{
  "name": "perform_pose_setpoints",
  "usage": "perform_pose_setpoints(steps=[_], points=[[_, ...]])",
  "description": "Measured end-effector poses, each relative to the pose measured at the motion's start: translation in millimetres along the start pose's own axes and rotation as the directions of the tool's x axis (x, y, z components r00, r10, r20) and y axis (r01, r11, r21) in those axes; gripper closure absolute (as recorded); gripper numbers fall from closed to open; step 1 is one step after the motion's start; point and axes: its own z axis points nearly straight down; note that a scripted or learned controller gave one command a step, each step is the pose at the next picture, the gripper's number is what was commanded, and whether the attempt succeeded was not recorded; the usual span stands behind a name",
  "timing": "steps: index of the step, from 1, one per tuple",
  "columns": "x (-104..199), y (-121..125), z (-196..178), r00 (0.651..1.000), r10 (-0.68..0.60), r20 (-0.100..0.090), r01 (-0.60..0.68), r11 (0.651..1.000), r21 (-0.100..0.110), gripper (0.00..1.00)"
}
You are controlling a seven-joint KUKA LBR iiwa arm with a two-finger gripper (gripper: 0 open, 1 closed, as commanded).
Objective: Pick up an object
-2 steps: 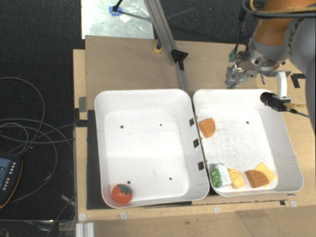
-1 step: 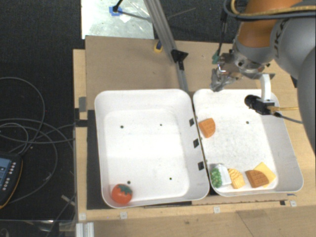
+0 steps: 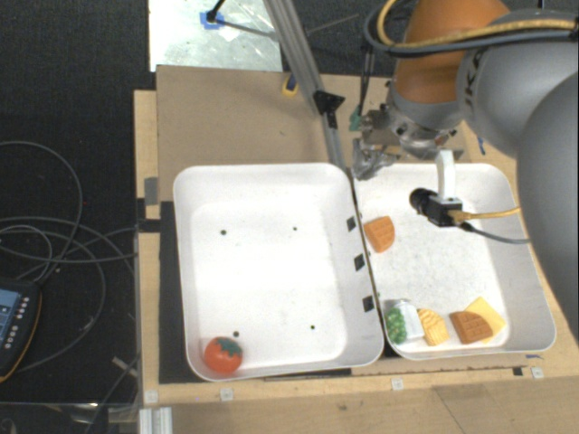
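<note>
My jaws (image 3: pixel 369 163) are hovering over the right bin's (image 3: pixel 534 319) far left corner; I cannot tell their state. The orange bread piece (image 3: pixel 380 233) is lying near the left wall: probably light, stiff, best pinched across its narrow sides.

The arm (image 3: pixel 507 70) is cut off by the top and right edges, and the far right corner of the right bin (image 3: pixel 534 324) is covered by it. The gripper (image 3: pixel 371 156) is seen at that bin's far left corner, but its details are lost against the wrist above it. A small green and white item (image 3: pixel 399 320) at the bin's near edge is too small to be identified. A dark device (image 3: pixel 14 319) is cut by the left edge.
</note>
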Motion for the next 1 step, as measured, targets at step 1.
perform_pose_setpoints(steps=[1], points=[[57.0, -17.6, -4.1, 1.0, -0.001, 0.0, 0.001, 1.0, -0.001, 1.0]])
